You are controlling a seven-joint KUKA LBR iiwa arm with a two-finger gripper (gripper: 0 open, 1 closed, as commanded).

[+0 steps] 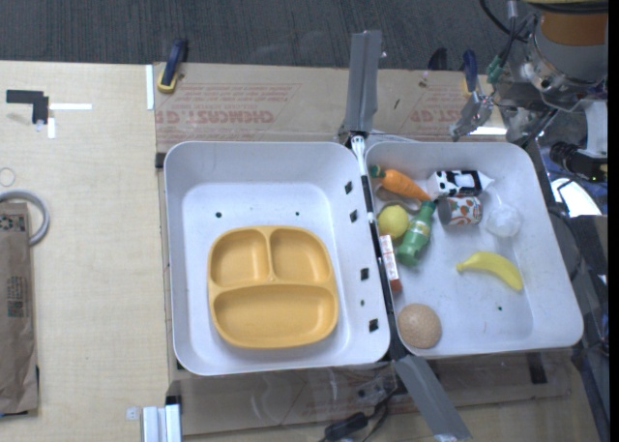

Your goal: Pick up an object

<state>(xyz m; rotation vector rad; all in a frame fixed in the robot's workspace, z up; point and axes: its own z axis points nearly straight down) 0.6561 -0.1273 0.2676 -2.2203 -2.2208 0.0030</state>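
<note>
Banana (491, 269): yellow, curved, lying flat near the right bin's (551, 319) right wall. Pincer (471, 117) above the far rim; its opening cannot be determined.

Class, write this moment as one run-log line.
gripper: above right bin's far rim | holding: nothing seen | banana: in right bin | yellow plate: left bin

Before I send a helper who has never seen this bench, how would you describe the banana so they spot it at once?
Look in the right bin, the one crowded with toys. The banana lies flat alone on bare floor in its right half, below the clear cup. It is the only long, curved yellow thing; the lemon by the divider is yellow too, but round.
</note>
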